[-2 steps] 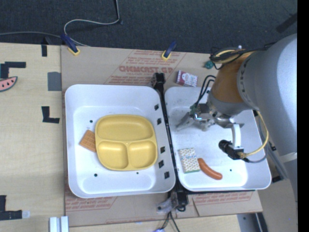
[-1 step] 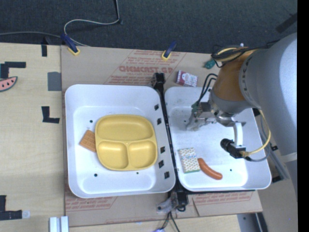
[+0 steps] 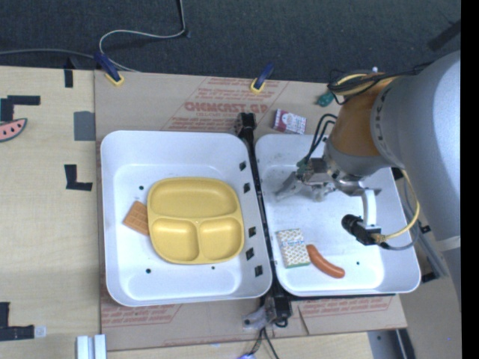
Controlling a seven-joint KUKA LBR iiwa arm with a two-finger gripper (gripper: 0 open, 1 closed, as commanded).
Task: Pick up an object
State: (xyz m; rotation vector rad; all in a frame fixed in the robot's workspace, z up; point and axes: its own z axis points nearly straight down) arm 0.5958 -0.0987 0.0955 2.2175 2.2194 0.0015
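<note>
In the right bin [image 3: 389,279] lie a red-orange sausage [image 3: 326,262] and, just to its left, a small green-and-cream block [image 3: 293,247], both near the front. My gripper [image 3: 290,182] hovers over the bin's bare upper left part, well behind both of them. It points left and stands open with nothing between its fingers. The left bin [image 3: 123,275] holds a yellow divided plate [image 3: 196,219]. A tan flat piece [image 3: 137,217] pokes out from under the plate's left edge.
The grey arm with its orange band [image 3: 359,126] covers the right bin's back right corner, and a black cable fitting [image 3: 358,228] hangs over the bin floor. A small red-and-white packet [image 3: 288,121] lies on the cardboard behind the bins. Black clips line the divider [image 3: 254,200].
</note>
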